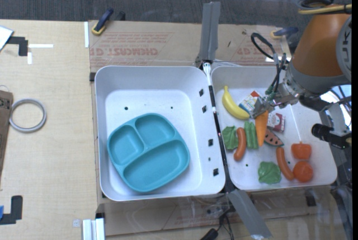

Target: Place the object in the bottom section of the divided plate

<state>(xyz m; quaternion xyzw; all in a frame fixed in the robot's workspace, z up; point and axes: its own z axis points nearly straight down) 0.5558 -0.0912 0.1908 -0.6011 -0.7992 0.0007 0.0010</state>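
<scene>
Camera view: cardboard (134,43) seemingly reads "CHEMCAST GP"; end effector (262,108) over toy food, grip state I cannot tell.

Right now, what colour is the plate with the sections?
Light blue, a turquoise shade; the divided plate shows best in the camera view.

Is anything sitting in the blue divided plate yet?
No. All three sections of the blue divided plate are bare; the banana and other toy food lie in the right bin.
</scene>
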